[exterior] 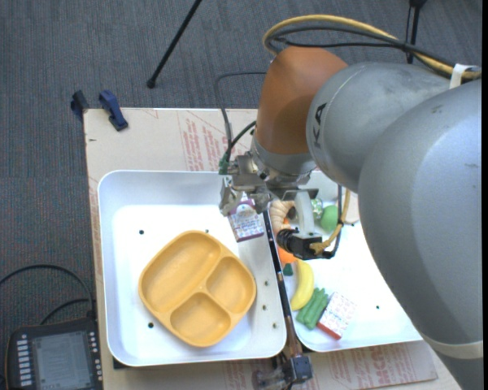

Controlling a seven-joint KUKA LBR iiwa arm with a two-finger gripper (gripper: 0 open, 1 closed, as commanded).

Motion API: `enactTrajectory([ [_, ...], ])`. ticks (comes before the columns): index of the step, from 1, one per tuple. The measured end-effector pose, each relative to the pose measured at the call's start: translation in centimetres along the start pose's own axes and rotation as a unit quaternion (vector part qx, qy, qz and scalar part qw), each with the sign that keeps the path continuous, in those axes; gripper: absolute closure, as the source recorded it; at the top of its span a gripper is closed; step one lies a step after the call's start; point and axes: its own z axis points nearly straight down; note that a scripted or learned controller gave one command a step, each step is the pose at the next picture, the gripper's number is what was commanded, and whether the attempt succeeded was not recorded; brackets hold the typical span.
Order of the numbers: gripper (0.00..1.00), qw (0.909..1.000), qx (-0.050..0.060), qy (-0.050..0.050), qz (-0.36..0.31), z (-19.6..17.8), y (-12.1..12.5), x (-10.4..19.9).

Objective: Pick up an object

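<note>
The small carton, white and purple with a printed label, is the object at the gripper. You see it hanging just below the gripper fingers, over the right part of the left bin, close to the divide between the two bins. The carton's top edge appears to sit between the fingers, so the gripper is probably closed on it, although the wrist hardware shadows the contact and you cannot confirm it fully.

Refer to the left bin for the yellow divided plate. It has three compartments and lies flat on the bin floor, rotated at a slant, below and to the left of the carton and apart from it.

Refer to the right bin for the remaining items. A banana lies near the bin's left wall, with a green vegetable-shaped piece touching its lower end and a small red and white box just beside that. A green round item sits higher in the bin, partly hidden by the arm.

The arm covers much of the right bin. A blue clamp rests at the upper left corner of the tabletop. A handheld control pendant lies on the floor at lower left.
</note>
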Motion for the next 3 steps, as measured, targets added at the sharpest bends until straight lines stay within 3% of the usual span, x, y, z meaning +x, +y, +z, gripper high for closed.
enactTrajectory([
  [1, 1.0, 1.0, 0.003, -0.001, -0.004, -0.7, 0.0, 0.0],
  [2, 1.0, 1.0, 0.001, 0.0, 0.004, 1.3, -11.5, -0.6],
  [3, 1.0, 1.0, 0.0, 0.0, 0.005, 1.2, -12.1, -8.7],
])
